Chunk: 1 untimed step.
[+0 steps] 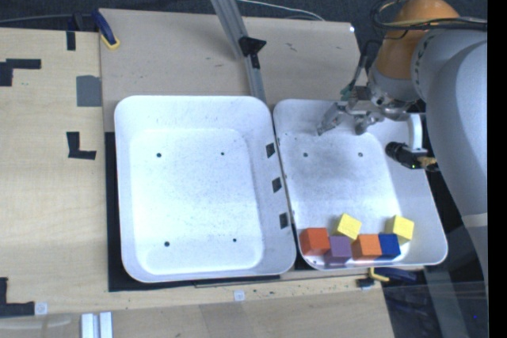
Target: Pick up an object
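Note:
Several small blocks lie bunched at the near end of the right bin [412, 194]: a red-orange block [314, 239], a purple block [341, 248], a yellow block [348, 225], an orange block [367, 246], a blue block [388, 245] and a second yellow block [402, 228]. My gripper [341, 127] hovers over the far end of the same bin, well away from the blocks. It is open, and nothing shows between its fingers.
The left bin [127, 170] sits beside the right one, with their rims meeting at the centre. A slanted metal post [226, 8] rises behind the bins. The grey arm [459, 115] covers the right side of the bench.

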Available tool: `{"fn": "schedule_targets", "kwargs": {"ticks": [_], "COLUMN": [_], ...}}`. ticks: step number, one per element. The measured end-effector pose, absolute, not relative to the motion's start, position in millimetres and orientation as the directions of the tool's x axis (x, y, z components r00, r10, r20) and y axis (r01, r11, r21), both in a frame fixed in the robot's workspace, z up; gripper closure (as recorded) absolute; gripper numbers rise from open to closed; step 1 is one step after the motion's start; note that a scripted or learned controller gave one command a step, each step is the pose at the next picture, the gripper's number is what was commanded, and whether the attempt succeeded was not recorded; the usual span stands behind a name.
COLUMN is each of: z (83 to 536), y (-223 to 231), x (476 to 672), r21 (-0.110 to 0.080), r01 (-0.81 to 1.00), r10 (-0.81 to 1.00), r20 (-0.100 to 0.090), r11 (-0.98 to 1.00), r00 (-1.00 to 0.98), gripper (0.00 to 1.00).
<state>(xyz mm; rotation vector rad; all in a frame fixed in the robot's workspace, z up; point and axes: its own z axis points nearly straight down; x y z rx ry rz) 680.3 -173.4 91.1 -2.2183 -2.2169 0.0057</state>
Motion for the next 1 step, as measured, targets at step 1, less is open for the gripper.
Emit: {"fn": "schedule_targets", "kwargs": {"ticks": [1], "z": [111.1], "y": [-123.1], "x": [582.7], "r21": [-0.006], "r01": [1.0], "r10": [1.0], "r20": [0.001], "r11": [0.0], "r00": [0.0], "gripper": [0.0]}}
